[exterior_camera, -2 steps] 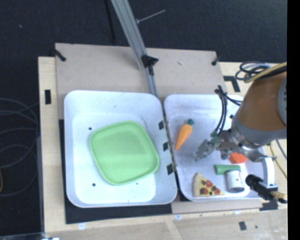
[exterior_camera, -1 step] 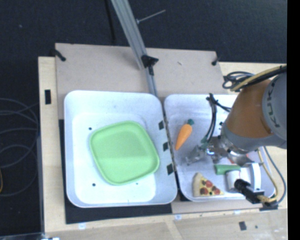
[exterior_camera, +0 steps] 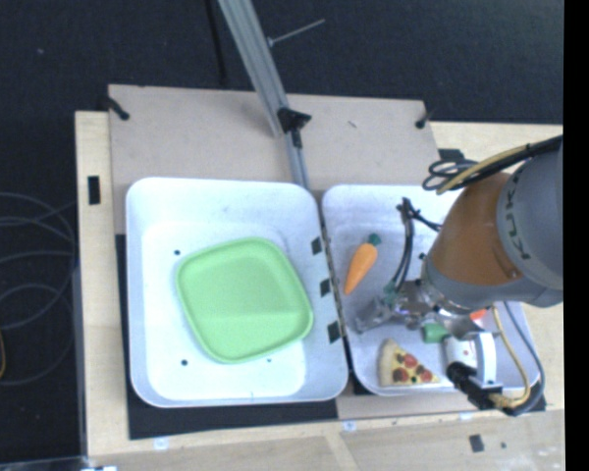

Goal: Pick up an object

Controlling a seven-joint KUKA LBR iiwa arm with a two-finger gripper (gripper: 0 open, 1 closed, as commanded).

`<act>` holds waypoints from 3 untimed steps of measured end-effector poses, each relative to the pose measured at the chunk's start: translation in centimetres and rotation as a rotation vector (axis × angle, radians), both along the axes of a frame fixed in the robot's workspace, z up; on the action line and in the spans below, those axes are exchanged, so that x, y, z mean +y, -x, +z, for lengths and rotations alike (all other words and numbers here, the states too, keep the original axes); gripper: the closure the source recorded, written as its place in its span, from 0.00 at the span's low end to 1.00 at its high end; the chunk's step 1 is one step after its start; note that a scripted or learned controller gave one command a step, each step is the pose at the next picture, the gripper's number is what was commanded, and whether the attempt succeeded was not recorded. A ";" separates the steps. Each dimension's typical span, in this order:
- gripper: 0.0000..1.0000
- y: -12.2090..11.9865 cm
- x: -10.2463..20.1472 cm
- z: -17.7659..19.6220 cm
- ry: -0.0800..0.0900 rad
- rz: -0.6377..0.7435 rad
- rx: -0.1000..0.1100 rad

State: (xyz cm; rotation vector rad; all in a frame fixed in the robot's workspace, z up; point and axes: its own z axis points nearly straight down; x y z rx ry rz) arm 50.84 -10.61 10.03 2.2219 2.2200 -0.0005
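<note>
A pale wooden desk [exterior_camera: 96, 263] carries two shallow white plastic bins side by side on a tan board [exterior_camera: 353, 150]. The left bin [exterior_camera: 152, 204] and the right bin [exterior_camera: 348, 209] touch along their inner edges. A slanted grey metal pole [exterior_camera: 255, 52] rises behind them. Black cables [exterior_camera: 20, 253] loop at far left.

**Carrot and pizza slice share right bin**

A toy carrot [exterior_camera: 360, 267], orange with a green top, lies tilted in the right bin [exterior_camera: 348, 209] near its left wall, green end toward the far edge and tip toward the near one. A toy pizza slice [exterior_camera: 404, 366], pale with red toppings, lies flat by the bin's near edge, its point toward the far side. The two lie apart. A green square plate [exterior_camera: 243, 299] lies flat at the centre of the left bin [exterior_camera: 157, 204].
</note>
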 end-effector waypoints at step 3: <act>1.00 0.2 0.7 13.3 0.000 0.001 -0.005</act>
